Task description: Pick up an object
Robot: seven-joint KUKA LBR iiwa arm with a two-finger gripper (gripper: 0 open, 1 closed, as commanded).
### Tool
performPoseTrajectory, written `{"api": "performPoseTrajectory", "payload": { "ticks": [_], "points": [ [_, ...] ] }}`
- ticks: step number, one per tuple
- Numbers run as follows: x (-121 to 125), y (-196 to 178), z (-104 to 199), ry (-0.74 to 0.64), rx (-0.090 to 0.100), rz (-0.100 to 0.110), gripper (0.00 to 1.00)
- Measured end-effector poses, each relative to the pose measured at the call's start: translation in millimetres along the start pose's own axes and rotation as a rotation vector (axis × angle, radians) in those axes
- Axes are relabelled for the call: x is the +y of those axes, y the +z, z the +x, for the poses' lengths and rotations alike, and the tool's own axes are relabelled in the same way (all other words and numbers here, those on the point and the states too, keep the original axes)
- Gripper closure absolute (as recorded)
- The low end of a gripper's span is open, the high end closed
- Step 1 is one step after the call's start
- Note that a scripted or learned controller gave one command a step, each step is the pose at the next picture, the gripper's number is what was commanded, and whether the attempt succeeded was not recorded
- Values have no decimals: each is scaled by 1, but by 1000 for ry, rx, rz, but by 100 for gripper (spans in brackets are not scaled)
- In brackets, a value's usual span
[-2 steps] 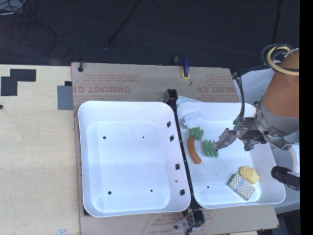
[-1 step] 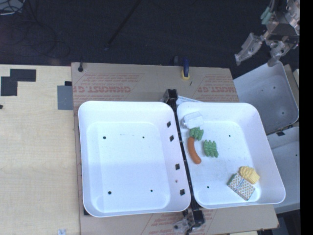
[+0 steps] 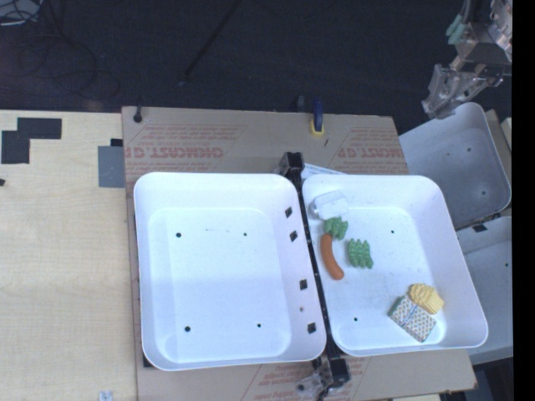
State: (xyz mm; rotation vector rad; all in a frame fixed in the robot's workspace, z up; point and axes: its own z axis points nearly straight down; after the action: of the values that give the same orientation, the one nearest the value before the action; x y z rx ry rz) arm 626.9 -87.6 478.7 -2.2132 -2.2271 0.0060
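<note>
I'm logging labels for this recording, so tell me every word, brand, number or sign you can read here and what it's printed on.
Red print runs along the far edge of the brown board under the bins, twice, upside down and mirrored from this view; the letters are too blurred to read for sure.
Fainter red print on the board's near edge: too small to read.
Patterned packet in the right bin: no legible text.
Nothing else carries readable text.

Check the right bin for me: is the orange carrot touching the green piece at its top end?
Touching. The camera view shows the carrot running straight up into the green piece, with no white bin floor between them.
</note>
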Motion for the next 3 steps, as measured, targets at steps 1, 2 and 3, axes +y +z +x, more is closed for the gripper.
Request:
{"api": "performPoseTrajectory", "payload": {
  "ticks": [1,2,3],
  "points": [
    [7,-63,30,3,1,-8,100],
    [6,75,48,4,3,14,100],
    [-16,-10,99,0,3,-9,100]
  ]
}}
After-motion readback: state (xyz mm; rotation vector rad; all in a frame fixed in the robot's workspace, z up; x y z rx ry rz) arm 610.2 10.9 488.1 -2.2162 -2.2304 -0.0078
